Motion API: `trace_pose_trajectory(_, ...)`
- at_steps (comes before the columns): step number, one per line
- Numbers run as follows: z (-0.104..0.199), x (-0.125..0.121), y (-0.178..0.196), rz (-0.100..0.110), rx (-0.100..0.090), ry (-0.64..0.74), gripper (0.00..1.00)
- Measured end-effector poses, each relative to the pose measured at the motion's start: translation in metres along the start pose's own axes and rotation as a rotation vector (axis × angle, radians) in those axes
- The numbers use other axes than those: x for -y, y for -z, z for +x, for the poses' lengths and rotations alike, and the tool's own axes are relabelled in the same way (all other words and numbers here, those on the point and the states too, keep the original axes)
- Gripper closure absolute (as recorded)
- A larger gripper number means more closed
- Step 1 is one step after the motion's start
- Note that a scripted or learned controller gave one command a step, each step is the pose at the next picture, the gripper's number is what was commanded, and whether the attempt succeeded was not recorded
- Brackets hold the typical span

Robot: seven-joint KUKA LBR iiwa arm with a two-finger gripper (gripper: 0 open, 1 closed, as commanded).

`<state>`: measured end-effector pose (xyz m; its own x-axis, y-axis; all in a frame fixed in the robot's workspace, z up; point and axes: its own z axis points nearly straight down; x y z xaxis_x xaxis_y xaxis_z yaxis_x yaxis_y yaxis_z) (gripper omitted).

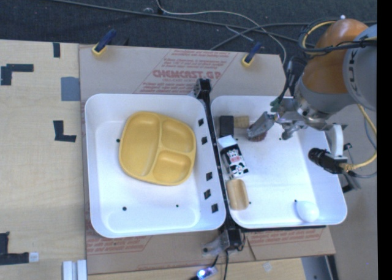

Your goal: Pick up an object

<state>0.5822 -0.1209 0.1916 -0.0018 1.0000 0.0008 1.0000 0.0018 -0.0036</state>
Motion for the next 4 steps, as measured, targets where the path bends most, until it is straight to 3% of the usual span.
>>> trace_pose_trajectory(1,-0.001,0.002,-0.065,0.003,0.002,-0.002,0.00)
trace_pose_trajectory(2,0.000,-0.005,-0.081,-0.022,0.004,0.000,0.00)
trace_pose_trajectory(3,0.000,-0.004,-0.074,-0.017,0.001,0.000,1.00)
trace_pose_trajectory(4,0.006,-0.003,-0.032,-0.003,0.001,0.000,1.00)
